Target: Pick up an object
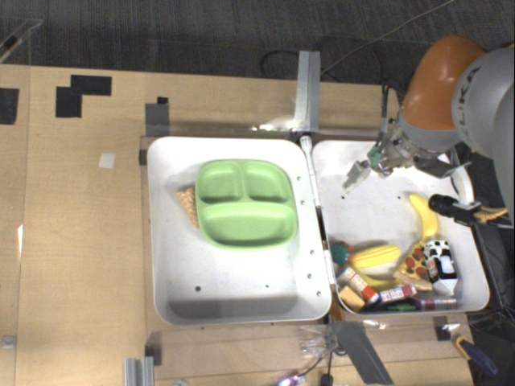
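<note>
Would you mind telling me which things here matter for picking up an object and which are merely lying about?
Belonging to the job:
- robot's hand
- curved yellow banana
- yellow corn cob
- jumbled small toys
- right white bin

Lying about:
- green three-compartment plastic tray
- left white bin
- black floor cable

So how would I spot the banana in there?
Look in the right-hand white bin, where the toys pile up along its near edge. The banana lies just above that pile, by the right wall: a plain yellow curve, smoother than the ridged yellow corn cob beside it.
</note>
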Controlling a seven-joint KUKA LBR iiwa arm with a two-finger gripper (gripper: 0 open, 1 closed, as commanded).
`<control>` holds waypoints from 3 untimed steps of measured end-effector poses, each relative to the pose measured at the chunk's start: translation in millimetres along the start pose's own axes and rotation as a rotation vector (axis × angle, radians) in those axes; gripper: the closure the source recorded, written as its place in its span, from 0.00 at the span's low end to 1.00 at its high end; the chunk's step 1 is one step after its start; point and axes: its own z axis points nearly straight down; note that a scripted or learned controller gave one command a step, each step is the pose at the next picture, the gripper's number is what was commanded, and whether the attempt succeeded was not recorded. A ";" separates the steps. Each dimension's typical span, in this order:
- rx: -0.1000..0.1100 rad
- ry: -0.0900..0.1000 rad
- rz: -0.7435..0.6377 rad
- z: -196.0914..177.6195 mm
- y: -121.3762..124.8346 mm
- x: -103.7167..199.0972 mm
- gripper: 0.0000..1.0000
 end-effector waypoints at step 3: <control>-0.009 -0.005 0.032 -15.8 26.0 -29.9 0.00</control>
